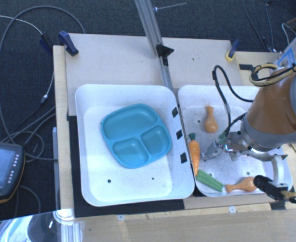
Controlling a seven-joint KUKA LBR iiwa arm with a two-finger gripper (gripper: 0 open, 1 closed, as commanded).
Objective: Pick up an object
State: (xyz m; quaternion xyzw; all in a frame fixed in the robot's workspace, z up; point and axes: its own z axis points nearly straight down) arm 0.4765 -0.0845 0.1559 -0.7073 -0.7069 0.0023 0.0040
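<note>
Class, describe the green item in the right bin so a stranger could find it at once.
Start at the right bin. Along its near edge lies the green item, a short flat stick, just below the carrot. It alone is wholly green; its neighbours are orange.

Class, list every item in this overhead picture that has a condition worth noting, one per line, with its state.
Blue three-compartment plastic tray: lying flat in left white bin, compartments bare.
Orange toy carrot: lying lengthwise by right white bin's left wall.
Green stick-shaped piece: lying flat.
Tan drumstick-shaped toy: lying flat, untouched.
Second tan drumstick-shaped toy: lying near front wall.
End effector: low inside right bin.
</note>
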